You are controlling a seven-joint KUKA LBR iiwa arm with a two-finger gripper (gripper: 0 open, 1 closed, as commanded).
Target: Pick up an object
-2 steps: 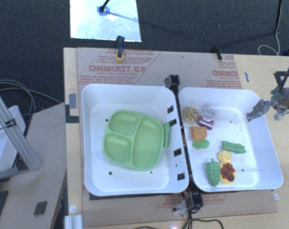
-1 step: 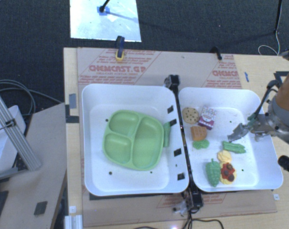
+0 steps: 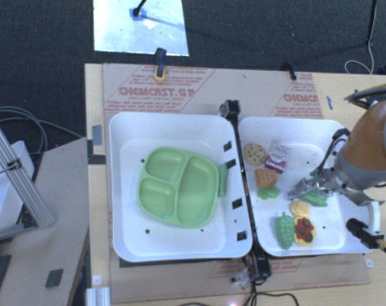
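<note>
Camera view: end effector (image 3: pixel 301 190) low over right bin (image 3: pixel 333 129).

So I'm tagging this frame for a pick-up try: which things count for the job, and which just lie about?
For the job:
gripper
green toy beside it
yellow piece

Lying about:
cookie
green grapes
green divided tray

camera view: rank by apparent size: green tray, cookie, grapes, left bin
1. left bin
2. green tray
3. grapes
4. cookie

Grapes beat the cookie mostly on length; the gap is small, but both lie in the right bin at similar depth, so the order holds.
</note>
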